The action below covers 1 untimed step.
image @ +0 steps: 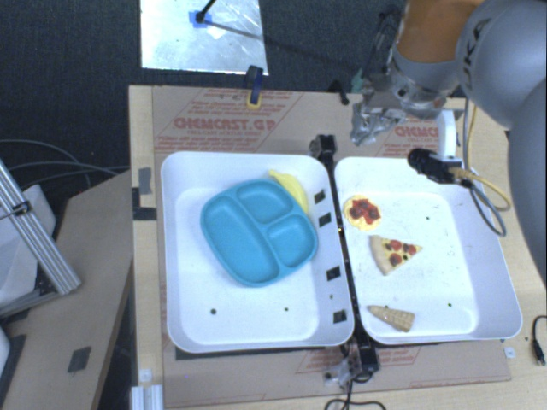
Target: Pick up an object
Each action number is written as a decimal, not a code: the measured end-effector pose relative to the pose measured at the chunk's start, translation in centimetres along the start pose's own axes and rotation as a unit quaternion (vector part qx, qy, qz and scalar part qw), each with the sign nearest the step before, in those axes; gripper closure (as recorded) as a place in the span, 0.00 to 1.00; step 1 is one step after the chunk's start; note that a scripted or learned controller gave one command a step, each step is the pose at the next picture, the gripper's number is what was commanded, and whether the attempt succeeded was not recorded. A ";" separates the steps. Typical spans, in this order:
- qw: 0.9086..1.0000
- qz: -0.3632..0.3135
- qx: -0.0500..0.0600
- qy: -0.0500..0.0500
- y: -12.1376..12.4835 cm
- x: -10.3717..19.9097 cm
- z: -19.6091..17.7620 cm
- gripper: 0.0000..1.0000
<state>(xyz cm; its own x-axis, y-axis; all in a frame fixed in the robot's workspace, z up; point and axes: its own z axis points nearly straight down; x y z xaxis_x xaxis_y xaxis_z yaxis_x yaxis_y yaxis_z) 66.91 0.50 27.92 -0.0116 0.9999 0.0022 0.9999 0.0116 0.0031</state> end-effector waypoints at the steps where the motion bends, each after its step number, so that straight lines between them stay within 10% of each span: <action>1: 1.000 0.002 -0.001 0.000 -0.6 4.0 -5.5 1.00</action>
<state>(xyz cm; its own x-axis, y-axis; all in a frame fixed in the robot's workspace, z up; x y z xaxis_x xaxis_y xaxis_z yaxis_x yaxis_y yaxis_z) 66.22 4.50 33.38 -0.0068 1.0000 0.0015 1.0000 0.0068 0.0050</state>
